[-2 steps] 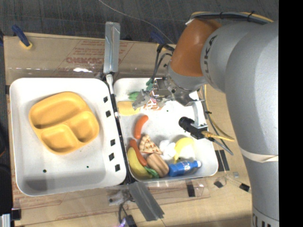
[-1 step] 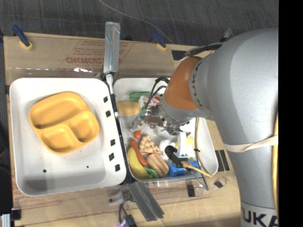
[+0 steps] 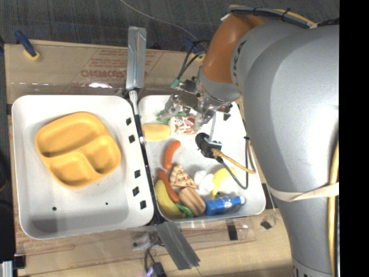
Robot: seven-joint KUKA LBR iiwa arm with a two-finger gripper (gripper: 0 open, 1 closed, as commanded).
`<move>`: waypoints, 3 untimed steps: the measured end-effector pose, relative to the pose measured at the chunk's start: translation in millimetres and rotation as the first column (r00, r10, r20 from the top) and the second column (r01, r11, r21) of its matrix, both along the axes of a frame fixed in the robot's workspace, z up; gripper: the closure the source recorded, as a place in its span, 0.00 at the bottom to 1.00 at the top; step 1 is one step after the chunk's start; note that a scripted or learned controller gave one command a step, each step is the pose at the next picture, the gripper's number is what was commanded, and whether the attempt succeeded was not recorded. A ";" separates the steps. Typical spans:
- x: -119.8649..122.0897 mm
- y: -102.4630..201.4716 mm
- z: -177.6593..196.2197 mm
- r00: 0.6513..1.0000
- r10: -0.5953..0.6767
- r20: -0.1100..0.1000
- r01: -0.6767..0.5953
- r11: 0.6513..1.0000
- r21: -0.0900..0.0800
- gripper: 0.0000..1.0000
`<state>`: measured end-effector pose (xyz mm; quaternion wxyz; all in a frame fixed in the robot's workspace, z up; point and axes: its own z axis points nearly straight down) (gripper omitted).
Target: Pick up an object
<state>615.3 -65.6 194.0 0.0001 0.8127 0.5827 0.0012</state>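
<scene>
My gripper (image 3: pixel 188 112) hangs low over the far end of the right bin (image 3: pixel 253 172), with the orange-banded wrist just behind it. Its fingers stand apart, open, and nothing is lifted between them. A small red-and-white item (image 3: pixel 183 124) lies on the bin floor right beneath them, and a green scrap (image 3: pixel 164 116) sits at their left. A pale yellow lump (image 3: pixel 155 131) rests beside the divider, left of the gripper. Nearer the front lie an orange carrot (image 3: pixel 171 153), a pizza slice (image 3: pixel 181 178), a banana (image 3: pixel 164 198), a brown bread roll (image 3: pixel 193 201) and a blue bottle (image 3: pixel 225 203).
The left bin (image 3: pixel 34 212) holds a yellow divided plate (image 3: pixel 78 148). A white lump (image 3: pixel 203 180) and a yellow piece (image 3: pixel 222 179) sit mid-right in the right bin. A black cable end (image 3: pixel 206 143) dangles from the arm over that bin. The arm's grey body covers the bench's right side.
</scene>
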 end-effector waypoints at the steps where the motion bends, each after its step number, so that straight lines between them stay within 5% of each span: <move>1: -47.2 -25.4 -84.7 0.999 0.034 -0.013 -0.034 0.999 0.000 0.00; 2: -65.5 -35.6 -103.0 0.887 0.462 -0.005 -0.462 0.887 0.002 0.00; 3: -64.8 -35.3 -93.0 0.885 0.465 -0.005 -0.465 0.885 0.002 1.00</move>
